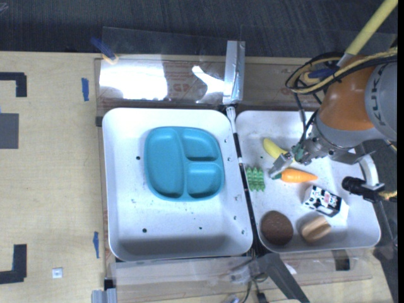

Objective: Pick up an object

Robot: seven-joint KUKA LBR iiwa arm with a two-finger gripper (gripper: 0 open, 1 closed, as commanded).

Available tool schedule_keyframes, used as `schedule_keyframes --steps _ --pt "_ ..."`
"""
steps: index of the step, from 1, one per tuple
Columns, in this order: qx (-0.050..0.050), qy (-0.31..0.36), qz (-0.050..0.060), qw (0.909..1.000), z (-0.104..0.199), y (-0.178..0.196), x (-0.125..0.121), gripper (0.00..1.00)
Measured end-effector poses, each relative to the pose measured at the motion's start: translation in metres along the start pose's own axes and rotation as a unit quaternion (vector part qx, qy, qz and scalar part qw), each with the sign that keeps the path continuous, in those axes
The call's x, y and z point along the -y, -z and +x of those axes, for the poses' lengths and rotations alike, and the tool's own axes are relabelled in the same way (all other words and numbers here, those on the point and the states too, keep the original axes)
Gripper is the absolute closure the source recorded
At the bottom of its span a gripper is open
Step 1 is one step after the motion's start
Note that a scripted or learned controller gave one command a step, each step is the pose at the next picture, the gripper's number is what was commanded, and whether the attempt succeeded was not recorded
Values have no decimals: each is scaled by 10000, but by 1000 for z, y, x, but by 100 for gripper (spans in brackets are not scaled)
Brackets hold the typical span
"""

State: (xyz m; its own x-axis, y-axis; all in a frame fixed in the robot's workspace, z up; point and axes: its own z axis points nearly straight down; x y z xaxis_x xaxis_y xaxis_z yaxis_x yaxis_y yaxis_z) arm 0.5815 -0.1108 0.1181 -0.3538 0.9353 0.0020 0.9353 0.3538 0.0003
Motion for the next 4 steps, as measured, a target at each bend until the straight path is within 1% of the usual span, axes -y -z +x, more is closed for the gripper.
schedule_keyframes --steps 1,2,3,4 --pt "22 -302 -11 9995 0 -31 -19 0" --pt "33 -310 -40 9995 -1 -19 -20 100" --pt "11 -653 -30 9979 56 70 -65 100" --pt "7 83 13 10000 30 91 2 100"
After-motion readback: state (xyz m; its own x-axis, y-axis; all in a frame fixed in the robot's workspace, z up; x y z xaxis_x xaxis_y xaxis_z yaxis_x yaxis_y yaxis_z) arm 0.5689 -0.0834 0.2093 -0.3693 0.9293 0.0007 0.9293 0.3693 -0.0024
